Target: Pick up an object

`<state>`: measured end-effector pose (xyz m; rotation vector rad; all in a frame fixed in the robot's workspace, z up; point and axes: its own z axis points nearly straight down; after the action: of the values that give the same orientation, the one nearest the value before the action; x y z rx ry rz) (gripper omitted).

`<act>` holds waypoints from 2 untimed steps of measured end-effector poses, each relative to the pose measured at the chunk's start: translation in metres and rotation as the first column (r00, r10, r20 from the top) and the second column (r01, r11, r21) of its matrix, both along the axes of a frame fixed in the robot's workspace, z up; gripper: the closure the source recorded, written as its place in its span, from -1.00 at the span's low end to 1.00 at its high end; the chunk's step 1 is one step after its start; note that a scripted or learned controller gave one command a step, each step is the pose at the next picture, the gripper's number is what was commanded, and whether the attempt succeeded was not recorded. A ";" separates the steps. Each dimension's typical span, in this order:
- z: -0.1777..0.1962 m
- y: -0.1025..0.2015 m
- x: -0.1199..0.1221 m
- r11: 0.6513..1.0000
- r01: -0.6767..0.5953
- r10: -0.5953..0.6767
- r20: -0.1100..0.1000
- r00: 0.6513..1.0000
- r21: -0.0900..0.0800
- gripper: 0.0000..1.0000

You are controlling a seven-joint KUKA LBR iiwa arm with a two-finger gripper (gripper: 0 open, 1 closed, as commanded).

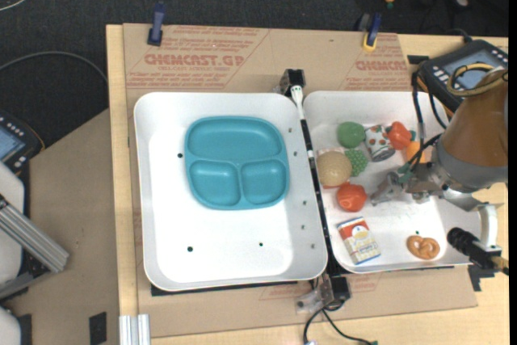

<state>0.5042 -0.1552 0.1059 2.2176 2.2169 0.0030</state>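
The right bin [388, 226] holds several small items: a green ball [350, 133], a beige ball [333, 168], a red tomato [350, 196], a small patterned cup [378, 141], a red and orange piece [400, 135], a small red-and-white carton [359, 241] and a brown pretzel [423, 246]. My gripper [391, 187] hangs low over the middle of this bin, just right of the tomato and below the cup. I see nothing held in it. The grey arm with its orange band covers the bin's right side.
The left bin [161, 198] holds a teal divided plate [237, 161]. A black ridge with clamps runs between the two bins. Bare bin floor lies between the carton and the pretzel. A dark leafy green piece [359, 161] rests against the beige ball.
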 end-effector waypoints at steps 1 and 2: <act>0.083 0.073 -0.025 1.000 -0.007 0.007 0.000 1.000 0.004 -1.00; 0.196 0.111 -0.023 1.000 -0.008 0.008 0.009 1.000 0.003 -1.00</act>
<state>0.4815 -0.0445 0.3016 2.2064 2.2224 0.0169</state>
